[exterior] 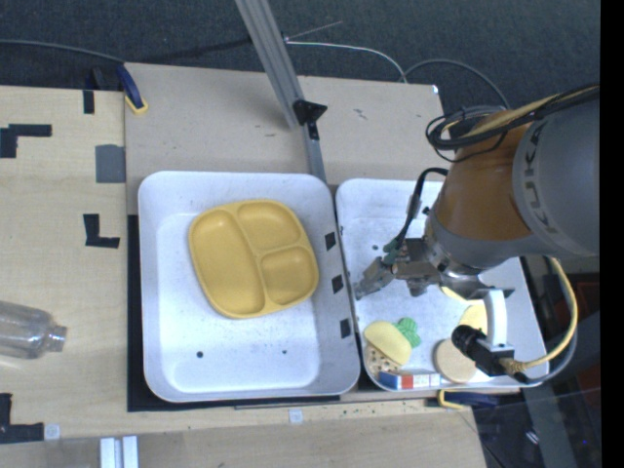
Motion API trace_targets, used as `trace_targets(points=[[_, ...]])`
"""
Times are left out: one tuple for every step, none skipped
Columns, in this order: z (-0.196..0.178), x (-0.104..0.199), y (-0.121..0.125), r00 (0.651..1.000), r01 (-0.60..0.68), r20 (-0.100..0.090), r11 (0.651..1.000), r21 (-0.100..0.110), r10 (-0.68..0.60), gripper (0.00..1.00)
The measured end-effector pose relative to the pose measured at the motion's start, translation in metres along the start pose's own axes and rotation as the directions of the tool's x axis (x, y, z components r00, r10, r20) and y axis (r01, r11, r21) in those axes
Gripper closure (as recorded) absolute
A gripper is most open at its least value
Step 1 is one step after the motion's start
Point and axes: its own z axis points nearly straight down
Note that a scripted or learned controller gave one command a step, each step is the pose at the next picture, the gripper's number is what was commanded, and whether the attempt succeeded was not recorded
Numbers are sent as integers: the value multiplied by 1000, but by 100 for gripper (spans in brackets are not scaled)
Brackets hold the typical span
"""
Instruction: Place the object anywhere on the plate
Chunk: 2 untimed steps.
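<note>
- Yellow object (385,338) is lying just below the gripper (375,279), long axis slanting toward lower right, touching a green item (407,331)
- Gripper fingers are spreading apart, grasping nothing
- Yellow plate (254,257) is sitting well left of them, in the other bin (166,359)

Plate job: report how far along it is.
Done: nothing; the yellow plate in the left bin carries no object. In hand: the gripper hangs over the right bin, above the yellow object. Left: grasp, carry, place.
</note>
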Motion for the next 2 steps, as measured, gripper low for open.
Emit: trace_targets(points=[[-11,-3,0,1000,-4,1,1000,-2,4,100],[-11,-3,0,1000,-4,0,1000,-1,4,0]])
